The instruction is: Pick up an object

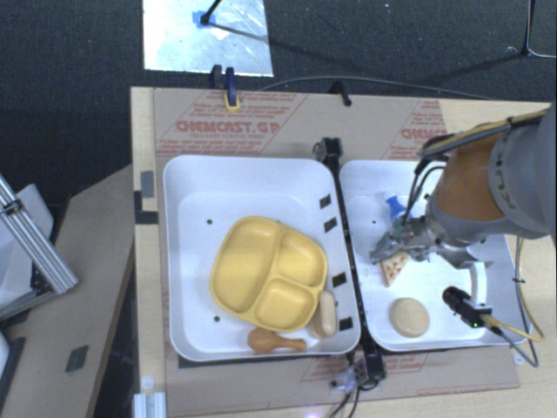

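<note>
Down in the right bin [365, 181], the gripper [389, 252] hovers low at the left side, right over a small triangular wedge [393, 269], pale with red flecks like a toy pizza slice. Whether it's open or closed, I can't tell from this angle, and nothing is visibly held. A smooth tan domed bun [409, 316] sits near the front wall, and a little blue piece [396, 205] lies towards the back. Over in the left bin [196, 233] there's a glossy yellow divided plate [270, 273], with a brown drumstick shape [277, 341] and a pale oblong roll [325, 313] at its front edge. Both bins rest on a protective sheet [228, 127] on the tabletop [144, 259], printed "CHEMCAST GP" in red.
</note>
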`<action>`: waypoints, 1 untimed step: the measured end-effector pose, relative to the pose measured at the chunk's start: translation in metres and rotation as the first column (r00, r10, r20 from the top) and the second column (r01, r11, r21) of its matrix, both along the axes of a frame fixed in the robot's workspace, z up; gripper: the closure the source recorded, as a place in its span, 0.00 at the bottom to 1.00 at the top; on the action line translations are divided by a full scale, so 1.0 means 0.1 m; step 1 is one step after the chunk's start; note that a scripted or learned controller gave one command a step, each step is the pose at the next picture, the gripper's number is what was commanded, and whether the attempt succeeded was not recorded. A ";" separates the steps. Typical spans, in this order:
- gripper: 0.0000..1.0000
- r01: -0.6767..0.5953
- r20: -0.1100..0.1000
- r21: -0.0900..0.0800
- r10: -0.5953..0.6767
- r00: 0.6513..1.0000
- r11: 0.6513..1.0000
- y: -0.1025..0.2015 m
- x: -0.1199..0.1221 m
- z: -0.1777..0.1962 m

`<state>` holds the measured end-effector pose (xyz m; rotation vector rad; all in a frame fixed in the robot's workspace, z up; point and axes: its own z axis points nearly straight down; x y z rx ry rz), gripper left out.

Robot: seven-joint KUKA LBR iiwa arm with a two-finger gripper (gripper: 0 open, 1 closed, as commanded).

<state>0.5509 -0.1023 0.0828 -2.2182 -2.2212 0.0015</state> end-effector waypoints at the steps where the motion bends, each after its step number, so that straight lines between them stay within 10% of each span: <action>1: 1.00 0.000 0.005 -0.001 0.000 1.000 1.000 0.00 0.01 0.12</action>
